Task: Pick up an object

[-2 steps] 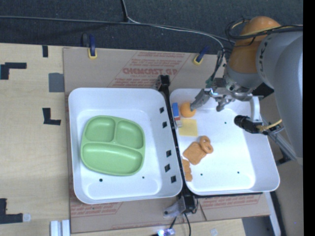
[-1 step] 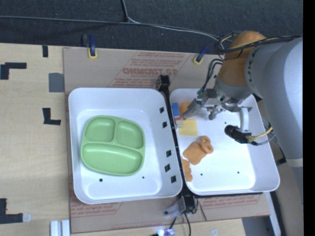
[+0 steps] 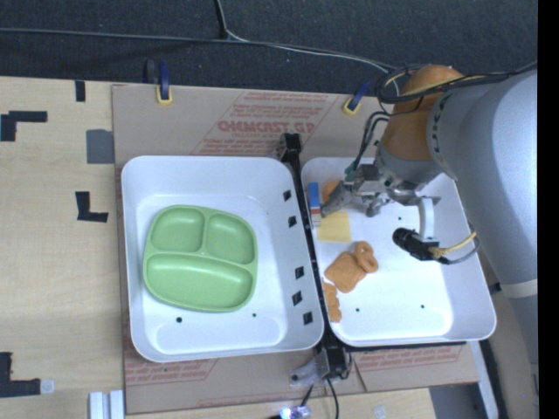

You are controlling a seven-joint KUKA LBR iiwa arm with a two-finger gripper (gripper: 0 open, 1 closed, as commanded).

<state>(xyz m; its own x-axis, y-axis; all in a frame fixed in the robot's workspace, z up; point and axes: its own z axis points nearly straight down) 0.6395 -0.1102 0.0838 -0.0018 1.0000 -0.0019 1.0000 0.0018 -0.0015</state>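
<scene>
Red print on the cardboard sheet — upside down (too blurred to read)

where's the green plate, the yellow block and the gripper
green plate [image 3: 200, 257], camera view, on the wide lower compartment, in the left bin
yellow block [image 3: 334, 227], camera view, on its flat top face, in the right bin
gripper [image 3: 349, 192], camera view, at its tip, just above the yellow block

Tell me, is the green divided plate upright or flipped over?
Upright. The green divided plate lies in the left bin with its three compartments facing up.
</scene>
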